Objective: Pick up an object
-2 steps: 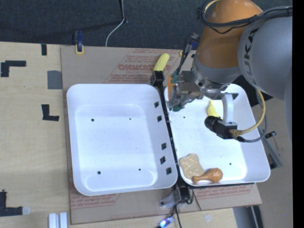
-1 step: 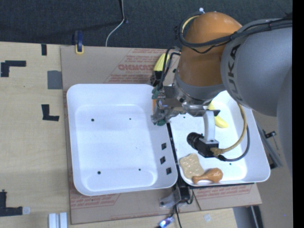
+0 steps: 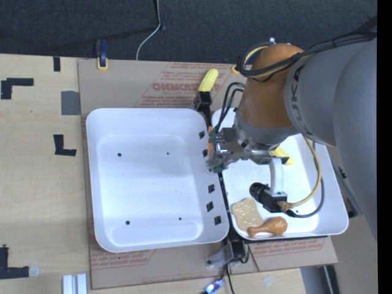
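Observation:
In the right bin [image 3: 327, 222] a tan, cracker-like piece [image 3: 244, 211] lies near the front left corner. Just in front of it is a brown drumstick-shaped toy [image 3: 268, 227]. A small yellow object [image 3: 282, 157] peeks out from under the arm further back. My gripper [image 3: 218, 158] hangs low at the right bin's left wall, close to the divide between the bins and behind the tan piece. The wrist hides what lies beneath it. Nothing can be seen held in it.
The left bin [image 3: 98, 164] is a white tray with small dark dots on its floor. A yellow-handled clamp [image 3: 208, 82] sits at the back between the bins, and another clamp [image 3: 101, 56] stands at the cardboard's back left corner.

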You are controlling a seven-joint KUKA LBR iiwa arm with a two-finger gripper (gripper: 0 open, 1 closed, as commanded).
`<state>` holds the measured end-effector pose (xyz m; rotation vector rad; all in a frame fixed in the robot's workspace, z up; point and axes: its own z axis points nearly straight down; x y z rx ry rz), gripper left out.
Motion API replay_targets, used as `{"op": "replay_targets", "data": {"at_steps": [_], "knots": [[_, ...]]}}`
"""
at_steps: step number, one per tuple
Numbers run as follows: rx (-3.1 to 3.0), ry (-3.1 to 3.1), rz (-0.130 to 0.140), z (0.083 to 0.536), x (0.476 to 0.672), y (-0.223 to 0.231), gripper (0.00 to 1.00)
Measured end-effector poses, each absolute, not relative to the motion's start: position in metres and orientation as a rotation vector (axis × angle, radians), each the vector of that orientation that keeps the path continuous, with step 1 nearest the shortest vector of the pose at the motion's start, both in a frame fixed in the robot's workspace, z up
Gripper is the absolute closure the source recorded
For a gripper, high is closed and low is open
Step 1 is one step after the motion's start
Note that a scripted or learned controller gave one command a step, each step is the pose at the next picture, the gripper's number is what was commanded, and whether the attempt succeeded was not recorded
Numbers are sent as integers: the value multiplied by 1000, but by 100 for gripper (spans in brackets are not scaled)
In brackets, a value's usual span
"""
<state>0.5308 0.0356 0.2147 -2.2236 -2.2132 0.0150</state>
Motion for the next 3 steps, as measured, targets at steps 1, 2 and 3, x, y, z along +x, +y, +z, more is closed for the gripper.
{"op": "replay_targets", "data": {"at_steps": [1,2,3], "knots": [[-2221,-2225,-4,277,522,35,100],[-2216,-2226,-1,301,503,60,100],[-2213,-2229,-3,339,505,105,100]]}}
